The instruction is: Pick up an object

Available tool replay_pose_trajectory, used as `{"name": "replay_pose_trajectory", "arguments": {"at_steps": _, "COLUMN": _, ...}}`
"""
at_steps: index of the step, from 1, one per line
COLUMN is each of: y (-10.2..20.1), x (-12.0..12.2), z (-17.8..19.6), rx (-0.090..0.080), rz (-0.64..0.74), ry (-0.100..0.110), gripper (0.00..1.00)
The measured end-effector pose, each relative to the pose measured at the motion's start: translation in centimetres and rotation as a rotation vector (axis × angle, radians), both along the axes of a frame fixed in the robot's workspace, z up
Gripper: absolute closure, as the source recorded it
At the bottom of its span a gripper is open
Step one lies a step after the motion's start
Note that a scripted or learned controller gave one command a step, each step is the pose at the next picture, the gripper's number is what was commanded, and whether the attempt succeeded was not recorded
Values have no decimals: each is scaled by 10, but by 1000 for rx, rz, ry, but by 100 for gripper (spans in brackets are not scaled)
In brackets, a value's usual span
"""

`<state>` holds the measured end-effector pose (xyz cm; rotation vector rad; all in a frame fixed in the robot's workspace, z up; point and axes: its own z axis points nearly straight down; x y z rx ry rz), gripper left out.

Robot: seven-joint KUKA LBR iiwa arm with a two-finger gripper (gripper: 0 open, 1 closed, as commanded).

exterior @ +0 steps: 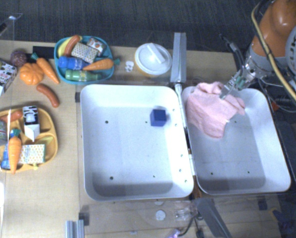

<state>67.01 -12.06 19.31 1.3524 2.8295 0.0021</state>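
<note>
Pink cloth [212,114], soft and rumpled, and right at its upper right edge sits the gripper [231,89], nosed down into the far corner of the right bin [267,148]. Whether those fingers are spread or pinched I cannot tell; the tips are lost against the fabric folds. The arm [277,29] leans in from the right, orange band up top, and that slant looks chosen to reach the cloth's raised edge, the easiest place to pinch something limp.

Now the cloth itself: it lies bunched against the bin's left wall and far side, its long axis running from the far right corner down toward the near left, the narrower tail pointing at the bin's middle. It is resting on the bin floor, not lifted.

Moving out: the left bin [113,177] holds one small blue cube [159,117], well apart from the gripper. Beyond the bins, a white lidded bowl [153,58] sits at the far edge, with a blue basket [64,74] of toy food to its left.
</note>
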Motion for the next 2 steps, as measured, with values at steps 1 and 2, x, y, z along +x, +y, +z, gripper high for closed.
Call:
{"name": "replay_pose_trajectory", "arguments": {"at_steps": 1, "y": 42, "x": -14, "z": 31, "rx": 1, "rz": 85, "ry": 0, "gripper": 100}}
{"name": "replay_pose_trajectory", "arguments": {"at_steps": 2, "y": 76, "x": -24, "z": -8, "rx": -1, "rz": 389, "ry": 0, "gripper": 100}}
